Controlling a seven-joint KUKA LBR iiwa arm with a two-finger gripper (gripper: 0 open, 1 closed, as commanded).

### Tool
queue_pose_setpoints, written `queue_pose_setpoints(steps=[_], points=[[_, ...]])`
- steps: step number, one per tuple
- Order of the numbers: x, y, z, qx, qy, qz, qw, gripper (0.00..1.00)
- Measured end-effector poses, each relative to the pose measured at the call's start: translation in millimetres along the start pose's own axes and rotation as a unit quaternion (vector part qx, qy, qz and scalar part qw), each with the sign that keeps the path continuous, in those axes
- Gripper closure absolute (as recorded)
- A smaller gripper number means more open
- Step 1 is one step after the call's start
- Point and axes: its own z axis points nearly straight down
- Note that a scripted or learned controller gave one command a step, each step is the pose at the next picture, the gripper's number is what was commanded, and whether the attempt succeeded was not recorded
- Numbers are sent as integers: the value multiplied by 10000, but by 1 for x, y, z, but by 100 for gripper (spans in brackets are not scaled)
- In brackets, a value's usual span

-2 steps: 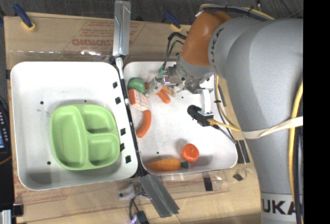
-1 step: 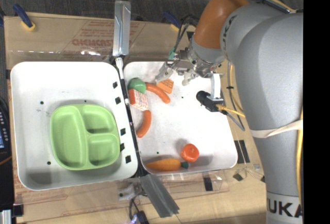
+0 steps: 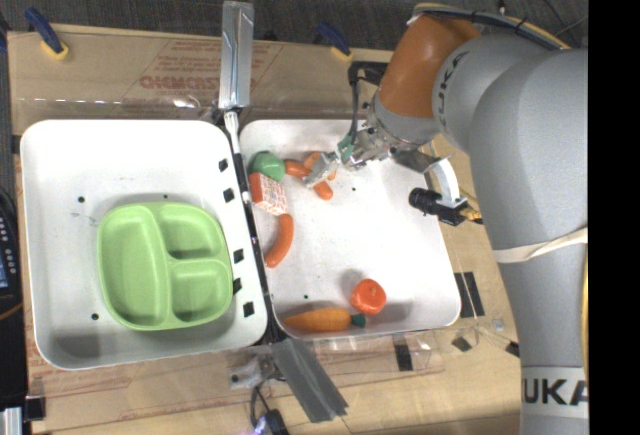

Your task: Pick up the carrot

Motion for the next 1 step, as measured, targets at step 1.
queue_pose_setpoints(steps=[1], points=[[-26,-10,-77,-23,-14,1809,9835,0]])
